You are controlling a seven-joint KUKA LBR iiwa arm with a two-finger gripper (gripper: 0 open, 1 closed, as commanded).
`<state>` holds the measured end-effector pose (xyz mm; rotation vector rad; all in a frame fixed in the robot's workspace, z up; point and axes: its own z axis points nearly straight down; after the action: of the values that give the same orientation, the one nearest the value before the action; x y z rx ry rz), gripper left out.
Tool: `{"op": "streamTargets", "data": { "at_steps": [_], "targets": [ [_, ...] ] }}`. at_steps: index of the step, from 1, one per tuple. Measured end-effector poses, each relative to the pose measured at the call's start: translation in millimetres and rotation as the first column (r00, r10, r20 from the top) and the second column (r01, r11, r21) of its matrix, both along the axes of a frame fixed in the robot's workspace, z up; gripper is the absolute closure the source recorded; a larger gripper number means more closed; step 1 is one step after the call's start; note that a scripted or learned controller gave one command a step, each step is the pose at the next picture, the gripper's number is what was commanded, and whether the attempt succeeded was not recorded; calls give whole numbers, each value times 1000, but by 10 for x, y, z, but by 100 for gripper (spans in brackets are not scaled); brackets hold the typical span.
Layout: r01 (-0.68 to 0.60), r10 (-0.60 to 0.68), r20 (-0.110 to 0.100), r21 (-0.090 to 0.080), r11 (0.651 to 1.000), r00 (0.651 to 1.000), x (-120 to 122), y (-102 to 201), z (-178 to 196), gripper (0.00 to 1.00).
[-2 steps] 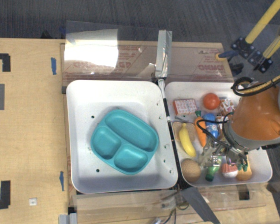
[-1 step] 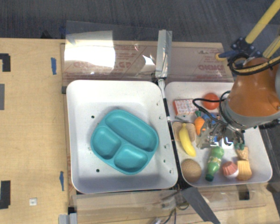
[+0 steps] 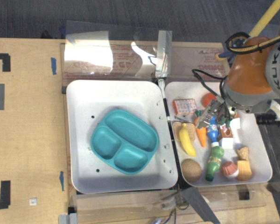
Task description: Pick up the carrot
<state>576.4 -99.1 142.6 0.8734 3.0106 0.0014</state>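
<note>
Jaws (image 3: 211,117): low over the right bin, in its far half; whether they stand apart or together cannot be told, and nothing shows between them.
Carrot (image 3: 201,136): small, orange, in the right bin just near-left of the jaws, lying between the banana and the blue bottle.
Banana (image 3: 186,141): yellow, just left of the carrot, running far to near.
Blue bottle (image 3: 213,132): just right of the carrot, right below the jaws.
Green bottle (image 3: 213,161): nearer than the blue one.
Red box (image 3: 185,107): far-left part of the right bin.
Potato (image 3: 191,169): brown, at the near-left of the right bin.
Arm (image 3: 249,73): orange band over the bin's far-right corner.
Right bin (image 3: 263,157): white, crowded with toy food.
Left bin (image 3: 84,101): white, holds a teal plate (image 3: 125,141) with three compartments.
Counter (image 3: 25,125): light wood, left of both bins.
</note>
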Motion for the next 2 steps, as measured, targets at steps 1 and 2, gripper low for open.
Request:
{"op": "streamTargets", "data": {
  "at_steps": [1, 2],
  "targets": [
    [282, -282, -5, 3, 960, 960, -485, 384, 432, 100],
    [281, -281, -2, 2, 960, 960, -475, 382, 528, 100]
  ]
}}
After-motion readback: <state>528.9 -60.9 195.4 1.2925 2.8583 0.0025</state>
